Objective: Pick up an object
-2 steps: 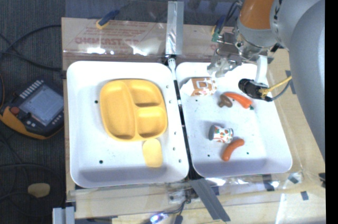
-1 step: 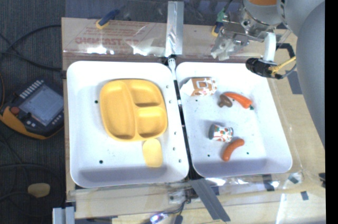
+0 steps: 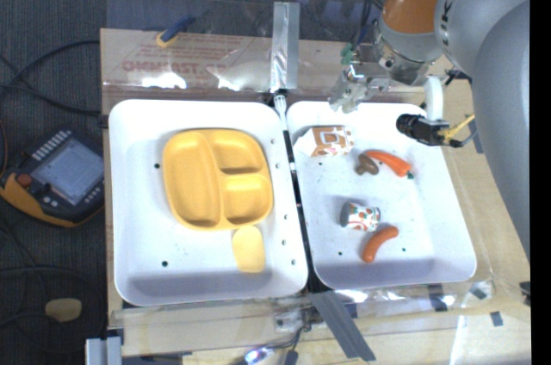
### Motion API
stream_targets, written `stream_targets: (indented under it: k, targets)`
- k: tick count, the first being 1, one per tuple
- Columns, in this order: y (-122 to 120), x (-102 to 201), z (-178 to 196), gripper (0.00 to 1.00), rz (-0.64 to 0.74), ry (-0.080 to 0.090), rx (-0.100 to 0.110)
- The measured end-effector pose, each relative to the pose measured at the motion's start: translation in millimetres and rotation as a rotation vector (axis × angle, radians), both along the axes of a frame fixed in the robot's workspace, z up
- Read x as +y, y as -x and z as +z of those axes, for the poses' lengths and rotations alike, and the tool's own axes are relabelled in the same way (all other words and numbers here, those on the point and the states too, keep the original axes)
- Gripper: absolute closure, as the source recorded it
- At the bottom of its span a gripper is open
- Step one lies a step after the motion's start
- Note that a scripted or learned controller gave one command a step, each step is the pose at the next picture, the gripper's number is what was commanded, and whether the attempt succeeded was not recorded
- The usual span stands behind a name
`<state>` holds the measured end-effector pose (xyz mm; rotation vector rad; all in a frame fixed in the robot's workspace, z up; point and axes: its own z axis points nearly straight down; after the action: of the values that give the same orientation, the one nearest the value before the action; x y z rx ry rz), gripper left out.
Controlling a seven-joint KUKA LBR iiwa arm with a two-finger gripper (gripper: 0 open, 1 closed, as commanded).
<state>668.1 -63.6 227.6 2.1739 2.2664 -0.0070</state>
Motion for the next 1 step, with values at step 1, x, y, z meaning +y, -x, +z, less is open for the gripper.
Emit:
stream_targets:
  k: [1]
  targets:
    - [0.3, 10.0, -44.7, 1.0, -0.007, 0.0, 0.001]
